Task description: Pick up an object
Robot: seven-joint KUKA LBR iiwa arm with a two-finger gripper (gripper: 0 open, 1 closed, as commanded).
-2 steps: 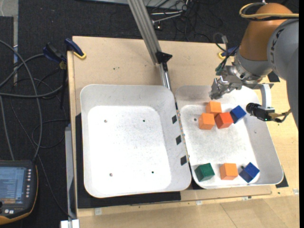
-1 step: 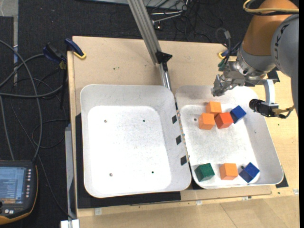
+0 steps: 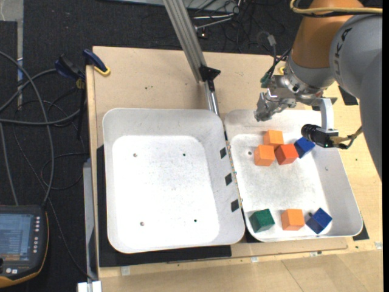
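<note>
1. From my seat at the remote station I saw the arm point(image 3: 340, 35) reaching in from the right, its orange band above the wrist, with the gripper point(image 3: 266, 113) hanging over the far edge of the right bin point(image 3: 340, 187).
2. The gripper's state I could not tell from this slant; the metal at its tip was too dark and small to read. Nothing showed in its grasp.
3. The right bin held seven blocks. Just below the gripper sat a tight cluster: an orange block point(image 3: 273, 137) farthest back, a second orange block point(image 3: 264, 155) in front of it to the left, and a red-orange block point(image 3: 285, 154) touching both.
4. A blue block point(image 3: 304, 146) lay just right of that cluster, tilted, near a black fitting point(image 3: 317, 134) that hung from the arm.
5. Along the near edge of the same bin I saw a green block point(image 3: 262, 219), an orange cube point(image 3: 292, 219) and a blue cube point(image 3: 318, 220) in a row, each slightly apart from the next and well apart from the cluster.
6. The left bin point(image 3: 115, 163) lay beside the right one, their rims touching.
7. A teach pendant point(image 3: 21, 242) rested on the floor at the lower left, and a blue clamp point(image 3: 91, 62) gripped the bench's far left corner.
</note>
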